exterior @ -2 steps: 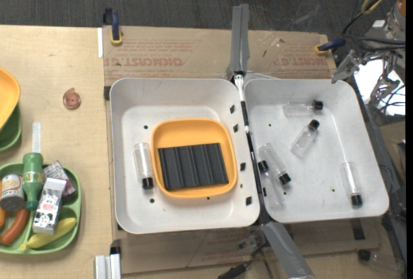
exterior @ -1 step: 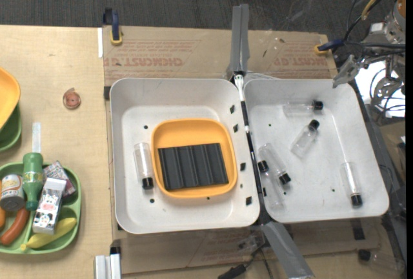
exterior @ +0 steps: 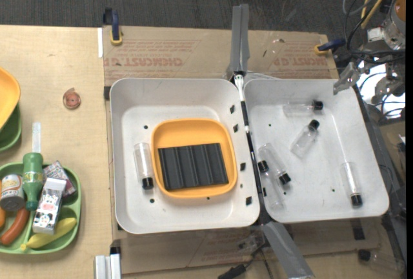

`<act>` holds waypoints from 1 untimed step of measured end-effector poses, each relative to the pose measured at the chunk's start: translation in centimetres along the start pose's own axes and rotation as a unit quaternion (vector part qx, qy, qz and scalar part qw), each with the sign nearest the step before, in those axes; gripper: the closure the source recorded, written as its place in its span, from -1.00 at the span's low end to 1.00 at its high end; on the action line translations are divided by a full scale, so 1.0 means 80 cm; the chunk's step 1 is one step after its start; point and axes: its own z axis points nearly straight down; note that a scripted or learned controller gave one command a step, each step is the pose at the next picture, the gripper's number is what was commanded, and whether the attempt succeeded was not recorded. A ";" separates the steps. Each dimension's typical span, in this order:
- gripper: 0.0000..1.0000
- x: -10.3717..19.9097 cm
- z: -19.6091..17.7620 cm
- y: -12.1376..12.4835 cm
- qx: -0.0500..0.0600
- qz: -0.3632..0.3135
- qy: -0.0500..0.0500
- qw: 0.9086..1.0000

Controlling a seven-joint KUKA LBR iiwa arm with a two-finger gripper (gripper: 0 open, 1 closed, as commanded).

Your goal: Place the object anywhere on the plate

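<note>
An orange plate (exterior: pixel 192 126) sits in the middle of the left bin (exterior: pixel 122 206). A black ridged rectangular object (exterior: pixel 193 166) lies flat on the plate, inside its rim. One clear vial with a black cap (exterior: pixel 142 165) lies in the left bin, just left of the plate and off it. My gripper (exterior: pixel 371 74) hangs at the far right corner of the right bin (exterior: pixel 374 142), partly cut off by cables and the arm. Nothing shows between its fingers.
Several clear black-capped vials lie scattered in the right bin, among them one at the back (exterior: pixel 302 107), one mid-bin (exterior: pixel 303 139) and one front right (exterior: pixel 350 182). A green tray of toy food (exterior: pixel 39 206) stands on the bench at the left.
</note>
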 end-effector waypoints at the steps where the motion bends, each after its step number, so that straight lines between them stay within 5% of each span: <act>1: -1.00 0.000 -0.003 0.000 0.000 -0.098 0.000 0.995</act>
